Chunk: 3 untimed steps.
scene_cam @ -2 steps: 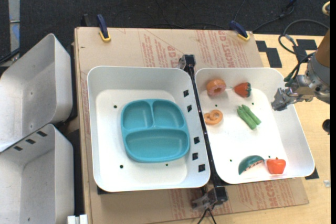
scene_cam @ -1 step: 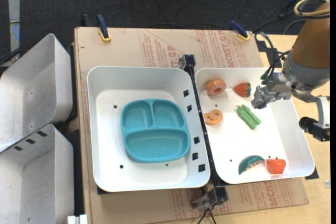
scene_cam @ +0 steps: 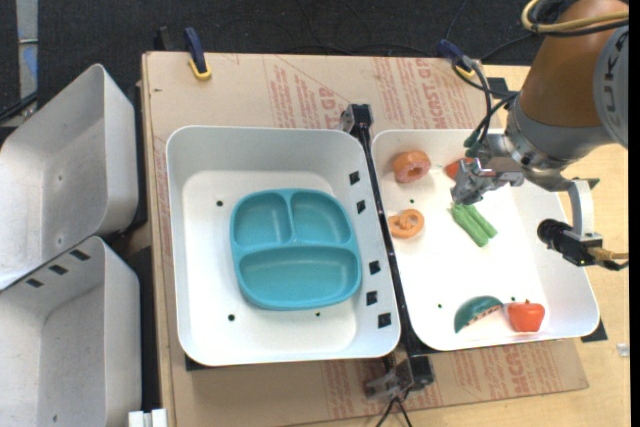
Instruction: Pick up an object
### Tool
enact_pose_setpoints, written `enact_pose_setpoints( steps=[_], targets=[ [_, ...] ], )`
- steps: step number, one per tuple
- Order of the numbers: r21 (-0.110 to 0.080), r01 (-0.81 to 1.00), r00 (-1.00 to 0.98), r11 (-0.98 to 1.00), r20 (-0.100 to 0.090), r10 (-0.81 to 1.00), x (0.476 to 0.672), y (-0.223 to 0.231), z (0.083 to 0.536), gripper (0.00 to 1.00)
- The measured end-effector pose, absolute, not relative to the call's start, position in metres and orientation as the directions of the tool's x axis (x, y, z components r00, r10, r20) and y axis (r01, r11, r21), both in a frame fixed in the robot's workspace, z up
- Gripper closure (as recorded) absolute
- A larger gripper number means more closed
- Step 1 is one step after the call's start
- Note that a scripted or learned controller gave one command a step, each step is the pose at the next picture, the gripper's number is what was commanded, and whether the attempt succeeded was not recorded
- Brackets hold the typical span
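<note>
Right bin point(scene_cam: 575, 300), front edge: red piece point(scene_cam: 526, 316), green wedge point(scene_cam: 478, 311). Gripper point(scene_cam: 476, 183), finger state not discernible, low over green stick point(scene_cam: 473, 223); nothing visibly held. Orange pieces point(scene_cam: 410, 166) nearby. Risk: slanted stick slips aside on closing.

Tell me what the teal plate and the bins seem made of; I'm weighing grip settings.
The teal plate looks like moulded plastic with a smooth matt finish: uniform colour, rounded dividers. The two bins, left bin and right bin, seem thin white plastic with a slight sheen and soft rounded corners, though coated metal can't be excluded.
</note>
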<state>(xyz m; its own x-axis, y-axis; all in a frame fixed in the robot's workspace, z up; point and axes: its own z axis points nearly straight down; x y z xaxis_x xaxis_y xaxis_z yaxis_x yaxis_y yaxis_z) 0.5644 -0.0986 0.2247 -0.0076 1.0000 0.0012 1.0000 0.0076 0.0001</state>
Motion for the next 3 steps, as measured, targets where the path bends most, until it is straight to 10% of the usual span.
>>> enact_pose_setpoints(
  steps=[3],
  targets=[
    [0.001, 1.000, -0.009, 0.009, 0.002, 1.000, 0.600, 0.063, 0.209, 1.00]
  ],
)
